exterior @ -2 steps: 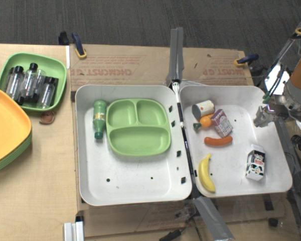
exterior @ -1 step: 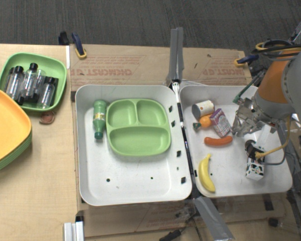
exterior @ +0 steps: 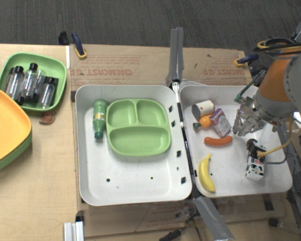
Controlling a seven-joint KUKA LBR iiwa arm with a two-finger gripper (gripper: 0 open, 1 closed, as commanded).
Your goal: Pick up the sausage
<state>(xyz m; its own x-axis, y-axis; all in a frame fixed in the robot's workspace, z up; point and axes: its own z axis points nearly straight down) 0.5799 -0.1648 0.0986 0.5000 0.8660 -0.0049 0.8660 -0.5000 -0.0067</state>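
Red sausage (exterior: 218, 141) just beside pincer (exterior: 240, 130)

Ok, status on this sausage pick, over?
Two-finger gripper right of reddish-orange sausage, apart. Sausage flat in right white bin. Small purple carton close on its far side.

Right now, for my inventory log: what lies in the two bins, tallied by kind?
Toy food: 3, sausage, banana, small orange piece
Containers: 3, green bottle, white cup, purple carton
Plates: 1, green divided plate
Total: 7
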